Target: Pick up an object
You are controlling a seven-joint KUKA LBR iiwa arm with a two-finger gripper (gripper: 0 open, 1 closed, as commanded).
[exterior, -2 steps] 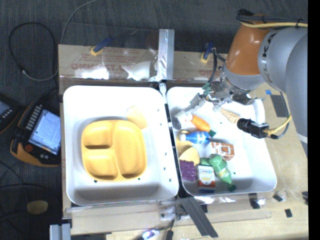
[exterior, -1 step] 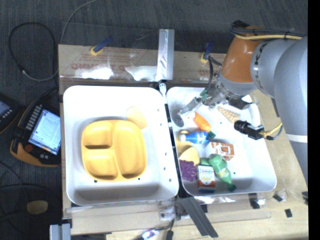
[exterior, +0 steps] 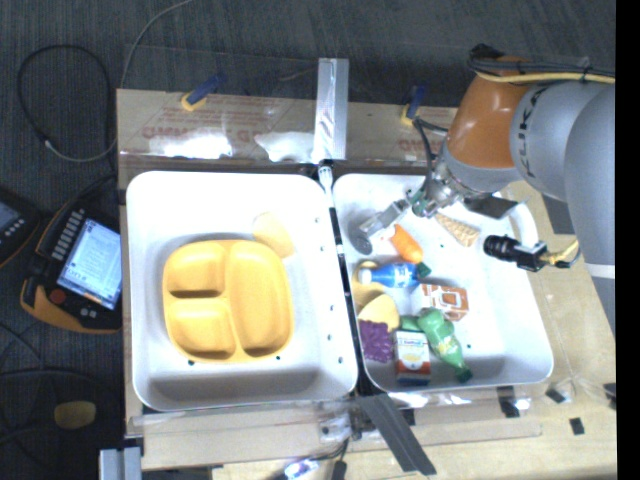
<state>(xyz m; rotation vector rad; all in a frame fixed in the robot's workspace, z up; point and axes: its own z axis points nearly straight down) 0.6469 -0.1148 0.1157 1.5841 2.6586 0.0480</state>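
Looking down, we've got the grey two-finger gripper [exterior: 368, 226] low in the right white bin [exterior: 535, 313], right beside the orange carrot-shaped toy [exterior: 406, 242]. Can't tell its state. Yellow divided tray [exterior: 228, 298] fills the left bin [exterior: 150, 228].

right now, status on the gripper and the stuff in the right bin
Gripper low over right bin, upper left part, nothing seen held. Carrot just beside it, blue bottle below. Yellow tray in left bin.

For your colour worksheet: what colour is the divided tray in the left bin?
Yellow: the divided tray, seen in the camera view.
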